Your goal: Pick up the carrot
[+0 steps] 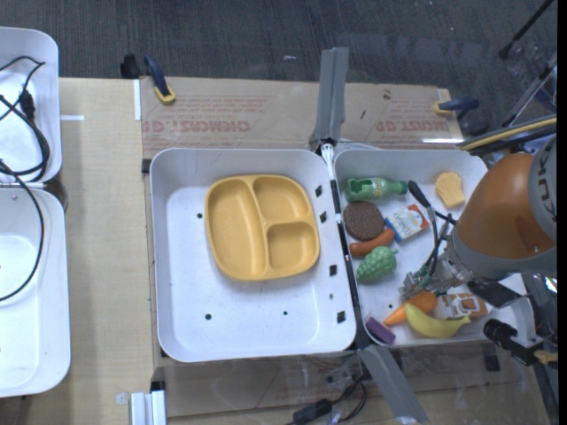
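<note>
The carrot (409, 310) is a small orange cone in the right bin (390, 162), near its front edge. Its tip points left and its thick end lies against a yellow banana (434, 324). My gripper (419, 282) hangs directly over the carrot's thick end, very close to it or touching it. The dark metal of the gripper hides part of the carrot. The arm's orange band (500, 215) comes in from the right, above the bin.
The right bin also holds a green bottle (374, 187), a brown cookie (362, 220), a reddish sausage (372, 243), a green bumpy fruit (376, 264), a small carton (408, 222), a purple piece (380, 330) and a yellow waffle piece (449, 189). A yellow divided plate (262, 226) sits in the left bin (177, 282).
</note>
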You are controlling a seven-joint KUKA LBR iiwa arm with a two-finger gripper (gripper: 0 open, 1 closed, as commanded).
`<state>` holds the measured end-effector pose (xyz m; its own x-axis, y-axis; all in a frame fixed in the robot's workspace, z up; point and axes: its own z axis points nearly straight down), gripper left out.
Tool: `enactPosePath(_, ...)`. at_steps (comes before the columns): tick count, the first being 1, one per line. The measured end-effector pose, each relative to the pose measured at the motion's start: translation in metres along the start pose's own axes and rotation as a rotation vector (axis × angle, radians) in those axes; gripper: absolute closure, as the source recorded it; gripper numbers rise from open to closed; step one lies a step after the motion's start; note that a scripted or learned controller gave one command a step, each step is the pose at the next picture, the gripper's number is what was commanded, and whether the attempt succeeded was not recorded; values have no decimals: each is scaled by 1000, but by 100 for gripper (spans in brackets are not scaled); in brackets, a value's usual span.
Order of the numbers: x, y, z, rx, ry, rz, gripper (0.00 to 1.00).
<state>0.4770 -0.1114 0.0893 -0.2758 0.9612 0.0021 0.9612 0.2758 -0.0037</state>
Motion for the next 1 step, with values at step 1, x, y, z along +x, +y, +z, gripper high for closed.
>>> enactPosePath(1,-1,0,-7,1,1,6,100)
